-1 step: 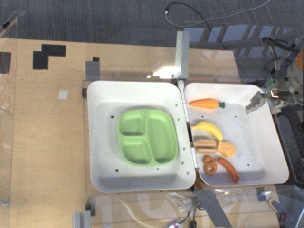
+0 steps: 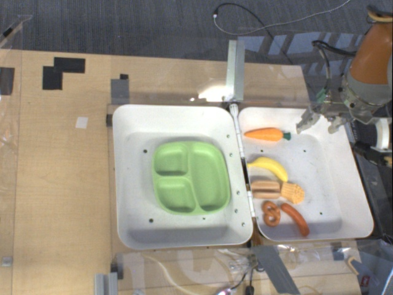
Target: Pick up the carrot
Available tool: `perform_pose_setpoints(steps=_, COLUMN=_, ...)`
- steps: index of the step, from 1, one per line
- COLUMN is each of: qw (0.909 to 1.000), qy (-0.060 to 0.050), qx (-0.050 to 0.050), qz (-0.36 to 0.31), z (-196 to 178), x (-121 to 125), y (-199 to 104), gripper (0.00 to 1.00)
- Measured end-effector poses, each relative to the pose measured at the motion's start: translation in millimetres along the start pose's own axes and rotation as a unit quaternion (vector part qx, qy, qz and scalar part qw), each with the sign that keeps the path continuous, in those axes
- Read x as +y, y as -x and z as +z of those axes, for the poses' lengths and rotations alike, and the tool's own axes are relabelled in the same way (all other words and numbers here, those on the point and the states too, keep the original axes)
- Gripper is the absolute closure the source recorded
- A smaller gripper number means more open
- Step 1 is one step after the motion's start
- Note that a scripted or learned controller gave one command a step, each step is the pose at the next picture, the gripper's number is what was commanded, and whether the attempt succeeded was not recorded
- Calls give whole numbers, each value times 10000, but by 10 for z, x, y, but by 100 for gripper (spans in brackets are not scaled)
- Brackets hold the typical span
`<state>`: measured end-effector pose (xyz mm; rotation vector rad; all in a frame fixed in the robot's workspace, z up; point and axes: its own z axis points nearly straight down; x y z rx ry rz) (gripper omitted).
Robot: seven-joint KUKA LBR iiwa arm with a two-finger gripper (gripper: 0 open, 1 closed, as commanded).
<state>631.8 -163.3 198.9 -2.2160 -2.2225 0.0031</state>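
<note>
We saw the carrot (image 2: 264, 134), a smooth orange taper (green-tipped), lying at the right bin (image 2: 331, 226)'s 11 o'clock. The gripper (image 2: 320, 121) hovered at its 3 o'clock, metal fingers spread, holding nothing. A curved yellow banana (image 2: 269, 167) lay at the carrot's 6 o'clock.

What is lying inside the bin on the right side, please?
Inside the right bin lie a carrot, a banana, a pretzel, a sausage and two other play foods. Nothing visibly covers them.

Bright, even overhead light — glare spot on the bench (image 2: 212, 94) above the bins, soft shadows inside the left bin (image 2: 132, 165). Slightly soft focus, low resolution throughout.
</note>
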Motion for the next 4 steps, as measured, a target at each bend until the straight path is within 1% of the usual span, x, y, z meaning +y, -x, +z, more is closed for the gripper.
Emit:
perform_pose_setpoints(steps=1, qw=9849, qy=14, qx=-4, qz=-1733, z=519, x=379, y=-446, gripper=0)
perform_pose_setpoints(steps=2, qw=9691, qy=55, qx=-20, qz=-2465, z=1110, x=286, y=-587, gripper=0)
perform_pose_setpoints(steps=3, qw=9691, qy=51, qx=-12, qz=-2468, z=1032, x=291, y=-598, gripper=100)
perform_pose_setpoints(steps=4, qw=9640, qy=23, qx=-7, qz=-2659, z=156, x=383, y=-1338, gripper=100)
